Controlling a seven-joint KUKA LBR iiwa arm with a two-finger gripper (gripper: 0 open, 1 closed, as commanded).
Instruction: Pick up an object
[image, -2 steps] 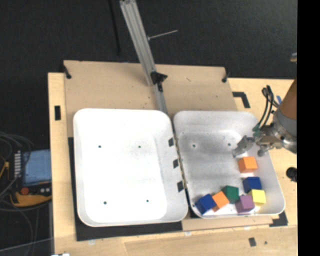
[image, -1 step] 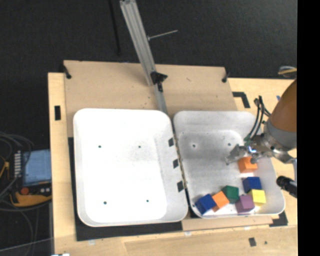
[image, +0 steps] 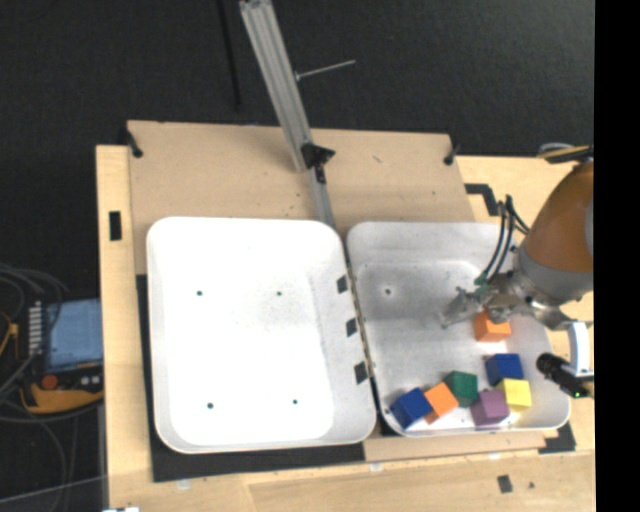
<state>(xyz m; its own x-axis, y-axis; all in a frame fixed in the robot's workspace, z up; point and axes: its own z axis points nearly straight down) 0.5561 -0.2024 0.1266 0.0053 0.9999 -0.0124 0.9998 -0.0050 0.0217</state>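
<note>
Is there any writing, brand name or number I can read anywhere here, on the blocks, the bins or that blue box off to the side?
None can be read.
Blocks: plain coloured faces, no letters or numbers.
Two white bins: only small dark dots and smudges, no text.
Blue box beside the bench: any label is too small and blurred to read.

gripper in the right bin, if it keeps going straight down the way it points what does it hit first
Most likely the orange block right at the gripper, then the right bin floor. Depth is hard to judge from this slanted view.
</note>
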